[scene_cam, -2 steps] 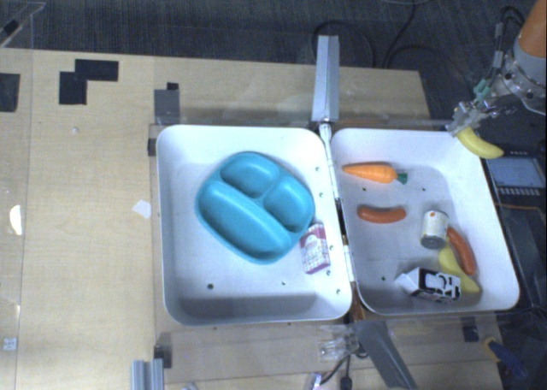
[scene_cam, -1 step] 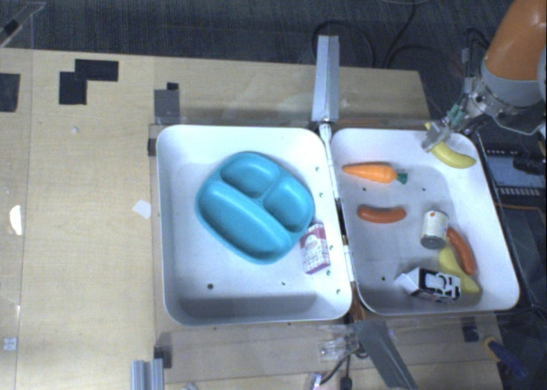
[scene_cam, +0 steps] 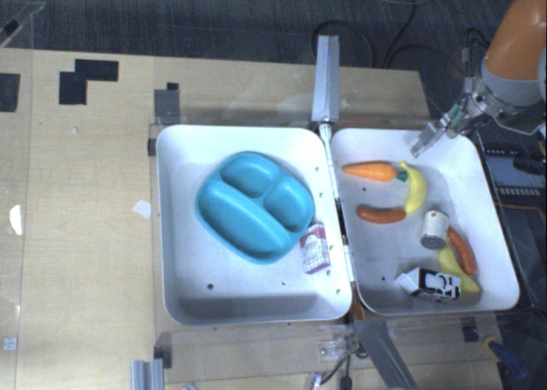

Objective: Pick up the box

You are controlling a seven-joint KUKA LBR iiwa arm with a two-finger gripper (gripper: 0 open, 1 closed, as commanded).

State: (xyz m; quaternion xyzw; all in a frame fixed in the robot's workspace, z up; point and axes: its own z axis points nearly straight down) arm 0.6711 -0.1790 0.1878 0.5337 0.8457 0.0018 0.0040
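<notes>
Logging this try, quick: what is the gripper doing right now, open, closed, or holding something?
Gripper: above the right bin's far edge, holding nothing visible; open or closed cannot be told.

Bright, even overhead light — soft shadows, slightly blurry.

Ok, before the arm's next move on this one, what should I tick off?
1. Box found: ok. The pink-and-white box lies in the left bin, near the divider.
2. Box top uncovered: ok.
3. Room around it: not ok. The blue plate sits close against it.
4. Gripper above the box: not ok. It is at the right bin's far edge.
5. Only one candidate: cannot tell. A black-and-white packet may also be a box.
</notes>
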